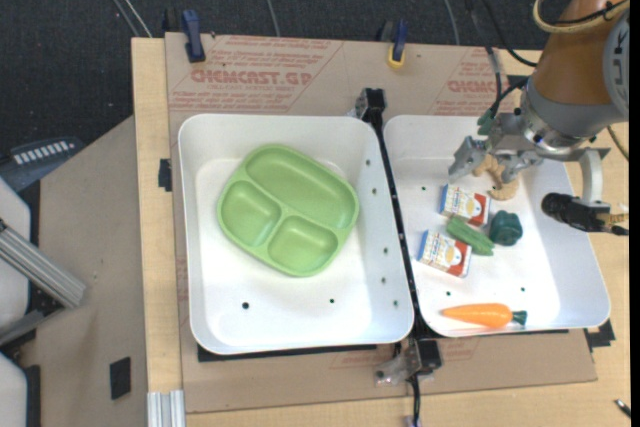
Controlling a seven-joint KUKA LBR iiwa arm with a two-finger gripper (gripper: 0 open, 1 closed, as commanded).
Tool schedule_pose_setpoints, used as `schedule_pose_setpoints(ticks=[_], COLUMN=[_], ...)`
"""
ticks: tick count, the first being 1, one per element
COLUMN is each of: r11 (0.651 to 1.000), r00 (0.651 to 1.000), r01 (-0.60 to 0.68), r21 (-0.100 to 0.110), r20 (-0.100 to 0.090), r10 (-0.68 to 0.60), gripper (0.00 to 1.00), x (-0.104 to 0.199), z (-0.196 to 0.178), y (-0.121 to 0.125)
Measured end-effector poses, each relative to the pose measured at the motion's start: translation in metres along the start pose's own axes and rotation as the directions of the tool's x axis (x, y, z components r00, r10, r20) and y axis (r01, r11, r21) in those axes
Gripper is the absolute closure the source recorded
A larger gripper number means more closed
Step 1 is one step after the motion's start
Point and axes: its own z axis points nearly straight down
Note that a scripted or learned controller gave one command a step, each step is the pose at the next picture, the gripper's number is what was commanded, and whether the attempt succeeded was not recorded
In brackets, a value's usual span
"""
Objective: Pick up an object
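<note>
My gripper [492,159] hangs over the back of the right bin [580,300], its grey fingers spread open. A small tan object [506,183] lies just below the fingertips, and I cannot tell whether they touch it. Nearer the front lie two small red, white and blue cartons [463,204] [444,253]. A long green piece [470,237] lies between them, with a dark green lump [506,228] to its right. An orange carrot [482,315] rests by the bin's front rim.
The left bin [200,315] holds a light green divided plate [288,209]. A black ridge [392,205] marks where the two bins meet. A black fitting [578,209] sticks in over the right bin's right edge. Clamps and cables sit at the bench's back.
</note>
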Motion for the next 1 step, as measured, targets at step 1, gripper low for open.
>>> schedule_pose_setpoints(ticks=[1], r11=[1.0], r00=[1.0], r01=[0.003], r21=[-0.006], r20=[0.001], r10=[-0.003], gripper=[0.0], x=[0.0256], z=[-0.0624], y=[0.0381])
